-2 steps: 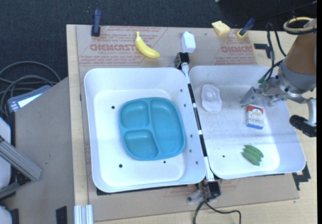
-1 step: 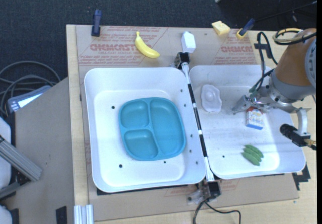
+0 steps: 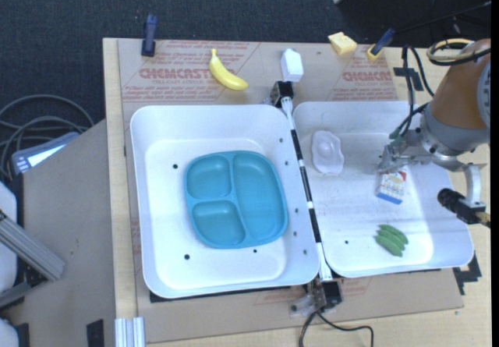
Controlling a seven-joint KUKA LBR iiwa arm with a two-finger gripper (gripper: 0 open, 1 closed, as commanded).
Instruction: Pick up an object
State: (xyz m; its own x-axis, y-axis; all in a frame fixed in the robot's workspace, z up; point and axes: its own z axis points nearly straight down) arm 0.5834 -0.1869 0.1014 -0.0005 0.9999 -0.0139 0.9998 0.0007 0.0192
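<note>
The end effector (image 3: 392,158) sits right above the small carton (image 3: 392,186) at frame right; its grip state I cannot tell.

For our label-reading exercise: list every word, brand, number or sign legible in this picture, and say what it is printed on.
"CHEMCAST": red print on the brown board behind the left bin, partly covered by the toy banana.
"CHEMCAST", only partly readable: red print on the same board behind the right bin.
Small lines of red print above each: too small to read.
Small packet in the right bin, below the gripper: coloured print, too blurred to read.
</note>
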